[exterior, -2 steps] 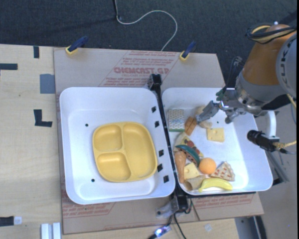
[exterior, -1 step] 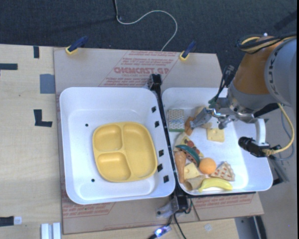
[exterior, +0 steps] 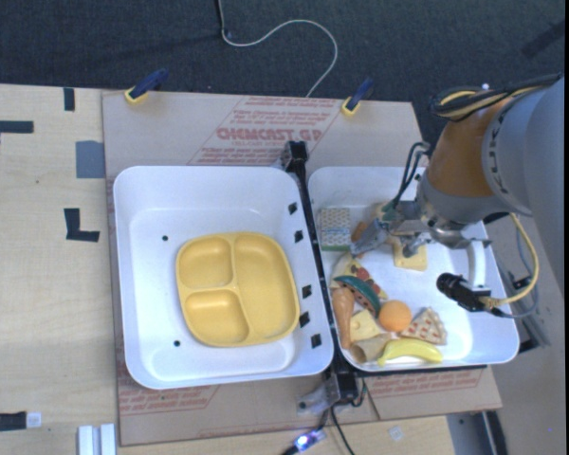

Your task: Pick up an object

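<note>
In the left bin (exterior: 133,254), a yellow divided plate (exterior: 235,287) sits central, out of my way.
My gripper (exterior: 391,237) hangs low over the right bin's (exterior: 484,354) far-left corner, near a waffle piece (exterior: 334,224); the toy food (exterior: 384,316) crowds its near edge. Whether I'm clenched or released, I honestly cannot tell.

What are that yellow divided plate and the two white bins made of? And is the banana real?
The plate looks like moulded plastic: even yellow, smooth matte surface, rounded compartment ridges. The left bin and right bin seem to be thin formed plastic, white with a slight sheen and soft rounded corners. The banana is probably a plastic toy, judging by its uniform colour, though that is uncertain.
</note>
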Action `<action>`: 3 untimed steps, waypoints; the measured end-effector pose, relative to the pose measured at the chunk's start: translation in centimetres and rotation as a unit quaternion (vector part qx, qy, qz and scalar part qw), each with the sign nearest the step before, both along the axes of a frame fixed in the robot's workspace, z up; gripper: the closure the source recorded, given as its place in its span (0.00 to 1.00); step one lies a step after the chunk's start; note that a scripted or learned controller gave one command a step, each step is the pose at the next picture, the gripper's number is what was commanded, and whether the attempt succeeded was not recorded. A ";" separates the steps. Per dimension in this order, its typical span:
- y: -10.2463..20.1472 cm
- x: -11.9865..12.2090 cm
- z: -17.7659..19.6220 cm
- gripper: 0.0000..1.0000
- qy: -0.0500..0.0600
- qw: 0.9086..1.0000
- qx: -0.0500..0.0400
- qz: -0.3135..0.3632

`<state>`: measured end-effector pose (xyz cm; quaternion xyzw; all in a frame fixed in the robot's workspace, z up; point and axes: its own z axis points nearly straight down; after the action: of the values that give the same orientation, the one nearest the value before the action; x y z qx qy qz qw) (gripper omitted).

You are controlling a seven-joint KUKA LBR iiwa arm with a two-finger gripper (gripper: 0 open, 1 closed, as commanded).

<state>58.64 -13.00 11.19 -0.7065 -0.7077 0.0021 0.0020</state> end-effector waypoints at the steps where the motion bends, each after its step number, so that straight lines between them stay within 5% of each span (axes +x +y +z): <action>1: 0.1 0.3 -2.4 0.00 -0.006 1.000 0.000 -0.001; 2: 0.3 0.5 -1.2 1.00 -0.009 1.000 0.001 0.000; 3: 1.0 0.5 3.3 1.00 -0.004 1.000 0.000 0.000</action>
<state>59.12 -12.00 14.44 -0.7063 -0.7079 -0.0007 -0.0006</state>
